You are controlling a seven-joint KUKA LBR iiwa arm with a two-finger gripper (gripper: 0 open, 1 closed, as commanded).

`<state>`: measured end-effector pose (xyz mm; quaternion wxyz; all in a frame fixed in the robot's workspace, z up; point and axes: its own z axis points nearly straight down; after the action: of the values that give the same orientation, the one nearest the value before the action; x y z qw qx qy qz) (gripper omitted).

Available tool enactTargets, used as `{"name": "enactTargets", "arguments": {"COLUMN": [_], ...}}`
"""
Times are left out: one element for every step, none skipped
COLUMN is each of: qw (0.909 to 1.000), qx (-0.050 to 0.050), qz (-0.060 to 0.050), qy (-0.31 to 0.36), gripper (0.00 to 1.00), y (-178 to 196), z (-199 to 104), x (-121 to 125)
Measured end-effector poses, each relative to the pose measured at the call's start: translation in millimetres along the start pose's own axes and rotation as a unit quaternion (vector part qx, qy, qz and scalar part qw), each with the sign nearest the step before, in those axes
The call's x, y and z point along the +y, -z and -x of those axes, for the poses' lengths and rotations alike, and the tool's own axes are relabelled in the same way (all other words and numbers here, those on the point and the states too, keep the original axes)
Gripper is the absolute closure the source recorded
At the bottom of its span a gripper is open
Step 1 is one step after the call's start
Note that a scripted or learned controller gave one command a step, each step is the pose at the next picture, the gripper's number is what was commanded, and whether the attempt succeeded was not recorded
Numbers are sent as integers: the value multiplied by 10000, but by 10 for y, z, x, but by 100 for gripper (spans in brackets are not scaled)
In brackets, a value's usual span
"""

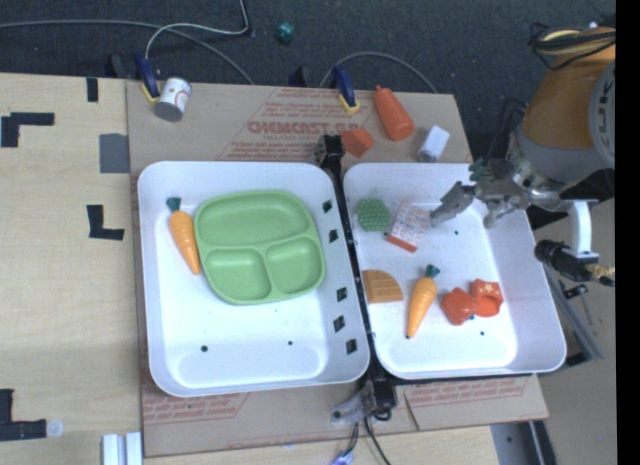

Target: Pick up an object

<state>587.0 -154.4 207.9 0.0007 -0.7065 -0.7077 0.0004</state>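
Starting at the left, the surface (60, 253) is pale wood with a cardboard sheet (290, 123) laid over its middle, and a small white cylinder (172, 97) lies near the sheet's upper left corner. The left bin (160, 353) holds a carrot (184, 238) along its left side, touching the edge of a green divided plate (260, 246) that fills most of the bin's centre. Above the seam between the bins, on the cardboard, lie a small orange block (356, 140), a larger orange piece (393, 114) and a pale cube (434, 141). The right bin (530, 343) carries a green knobbly piece (373, 214) near its upper left, a white and red packet (406, 225) just beside it, a tan waffle-like piece (381, 286) lower down, a second carrot (421, 300) tilted beside that, and a red-orange piece (471, 302) to its right. The gripper (470, 208) hangs over the bin's upper right part, its two fingers (448, 206) spread apart with nothing between them, near the packet but apart from it. The grey arm (565, 103) with its orange band enters from the right.
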Motion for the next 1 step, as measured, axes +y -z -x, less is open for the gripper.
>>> {"name": "enactTargets", "arguments": {"qw": [10000], "qx": [-1], "qz": [16], "qy": [1], "gripper": [0], "y": [-1215], "z": [-80], "x": [-279]}}
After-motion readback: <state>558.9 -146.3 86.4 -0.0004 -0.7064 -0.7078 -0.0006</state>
